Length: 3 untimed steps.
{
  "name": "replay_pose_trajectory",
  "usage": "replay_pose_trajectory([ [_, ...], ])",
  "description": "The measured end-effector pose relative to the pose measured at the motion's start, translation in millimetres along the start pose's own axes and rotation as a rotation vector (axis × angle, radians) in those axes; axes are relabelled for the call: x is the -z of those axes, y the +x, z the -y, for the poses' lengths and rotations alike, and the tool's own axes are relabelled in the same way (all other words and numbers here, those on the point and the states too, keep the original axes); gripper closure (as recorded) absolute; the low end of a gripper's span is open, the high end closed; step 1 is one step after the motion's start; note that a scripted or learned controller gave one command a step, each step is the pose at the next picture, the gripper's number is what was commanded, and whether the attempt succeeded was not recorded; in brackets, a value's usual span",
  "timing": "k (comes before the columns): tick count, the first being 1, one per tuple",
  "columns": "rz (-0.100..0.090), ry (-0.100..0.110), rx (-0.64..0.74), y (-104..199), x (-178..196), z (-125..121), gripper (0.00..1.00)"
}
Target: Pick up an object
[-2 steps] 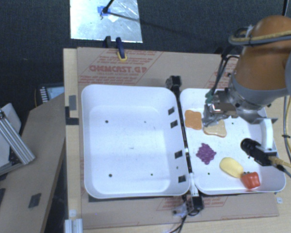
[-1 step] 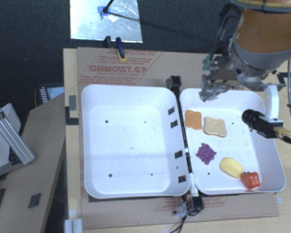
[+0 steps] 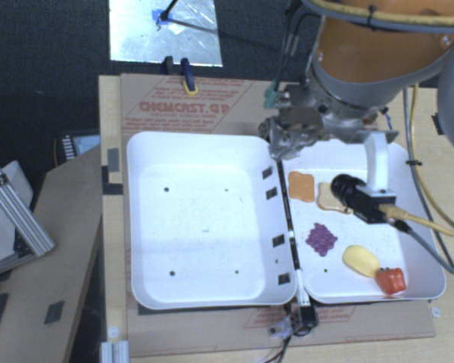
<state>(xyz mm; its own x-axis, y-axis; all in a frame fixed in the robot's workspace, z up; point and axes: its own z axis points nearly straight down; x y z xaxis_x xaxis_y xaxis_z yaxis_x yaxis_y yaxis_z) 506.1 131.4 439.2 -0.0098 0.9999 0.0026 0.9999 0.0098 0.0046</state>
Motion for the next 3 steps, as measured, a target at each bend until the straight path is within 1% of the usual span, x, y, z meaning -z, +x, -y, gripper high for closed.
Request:
replay_pose_trajectory([
  [1, 0.000, 0.002, -0.002, 62.2, 24.1, 19.7, 1.00],
  [2, -0.002, -0.008, -0.002, 105.1, 99.7, -42.5, 1.00],
  [3, 0.003, 0.005, -0.017, 4.2, 77.9, 9.1, 1.00],
])
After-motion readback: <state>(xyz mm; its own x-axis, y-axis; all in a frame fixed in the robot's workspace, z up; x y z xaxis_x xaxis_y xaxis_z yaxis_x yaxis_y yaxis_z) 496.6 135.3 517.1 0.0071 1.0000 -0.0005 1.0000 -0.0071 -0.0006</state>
